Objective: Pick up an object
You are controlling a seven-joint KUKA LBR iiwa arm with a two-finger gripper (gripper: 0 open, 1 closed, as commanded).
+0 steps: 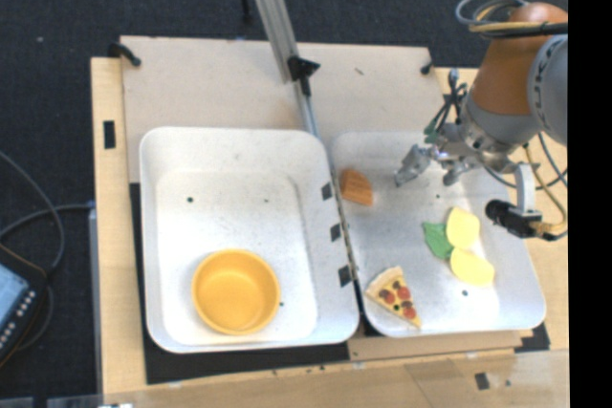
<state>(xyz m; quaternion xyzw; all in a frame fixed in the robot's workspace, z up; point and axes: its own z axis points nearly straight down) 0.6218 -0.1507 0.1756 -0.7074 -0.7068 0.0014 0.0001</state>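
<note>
My gripper point(430, 170) hangs over the back of the right bin point(521, 306), its two fingers spread apart and open, with nothing between them. An orange-brown bread-like piece point(357, 187) lies to its left by the bin's left wall. Nearer the front and to the right lie a yellow piece point(463, 227), a second yellow piece point(472, 268) and a green piece point(438, 240) tucked against them. A pizza slice point(393, 293) rests at the bin's front left corner.
The left bin point(172, 158) holds a yellow bowl point(235, 290) near its front. A metal rail point(273, 0) slants down from the top to the gap between the bins. The grey and orange arm point(507, 76) stands over the right bin's back right.
</note>
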